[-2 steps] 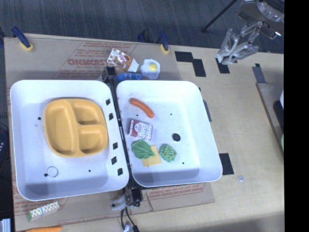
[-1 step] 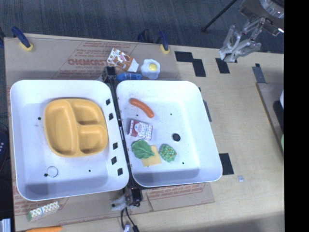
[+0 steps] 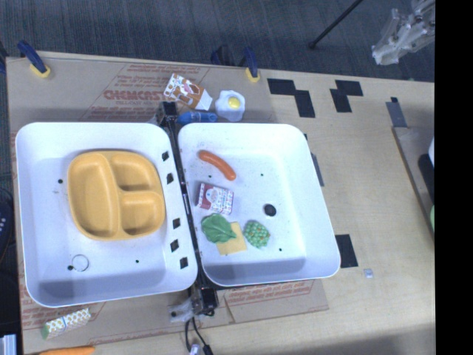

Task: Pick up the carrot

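1. Nearest the camera in the right bin (image 3: 314, 198) lie a green leaf (image 3: 216, 228), a yellow piece (image 3: 232, 242) and a pea cluster (image 3: 256, 234).
2. The carrot (image 3: 217, 164) lies farther back in that bin.
3. A yellow divided tray (image 3: 116, 193) sits in the left bin (image 3: 33, 220).
4. The tool (image 3: 403, 32) hangs beyond the bench (image 3: 369, 183); its state cannot be told.

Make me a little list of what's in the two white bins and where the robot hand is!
left bin: yellow divided tray
right bin: carrot, red-and-white packet, green leaf on a yellow slice, green peas
carrot position: near the back left of the right bin, lying free
gripper: far up at the top right, away from both bins, holding nothing
outside the bins: egg and small packet behind them
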Available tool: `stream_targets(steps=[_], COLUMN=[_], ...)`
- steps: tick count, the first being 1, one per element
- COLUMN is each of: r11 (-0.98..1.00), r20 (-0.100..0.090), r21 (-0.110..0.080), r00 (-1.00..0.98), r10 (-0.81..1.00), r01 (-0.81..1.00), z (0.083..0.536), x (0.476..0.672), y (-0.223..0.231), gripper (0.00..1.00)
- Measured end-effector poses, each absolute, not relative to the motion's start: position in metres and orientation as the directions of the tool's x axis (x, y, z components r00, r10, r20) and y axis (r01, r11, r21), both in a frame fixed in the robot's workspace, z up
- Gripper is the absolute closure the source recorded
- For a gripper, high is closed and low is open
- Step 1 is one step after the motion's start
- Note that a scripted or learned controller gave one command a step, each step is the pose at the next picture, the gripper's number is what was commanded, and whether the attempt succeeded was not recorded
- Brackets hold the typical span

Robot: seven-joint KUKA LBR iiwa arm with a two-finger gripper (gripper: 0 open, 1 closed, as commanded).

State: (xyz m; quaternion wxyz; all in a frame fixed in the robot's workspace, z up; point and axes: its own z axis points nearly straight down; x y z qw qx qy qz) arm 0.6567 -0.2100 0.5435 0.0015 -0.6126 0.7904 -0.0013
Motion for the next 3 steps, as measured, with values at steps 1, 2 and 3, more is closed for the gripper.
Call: stream_targets(steps=[1, 2, 3], r11=[0.074, -0.371, -0.666], r20=[-0.001, 0.000, -0.004], r21=[0.002, -0.003, 0.001], r00=[-0.074, 0.371, 0.666], r10=[-0.997, -0.929, -0.746], r01=[-0.997, -0.929, -0.746], z=[0.443, 0.529, 0.430], x=[0.653, 0.657, 0.657], y=[-0.210, -0.210, -0.200], gripper=[1.00, 1.00, 1.00])
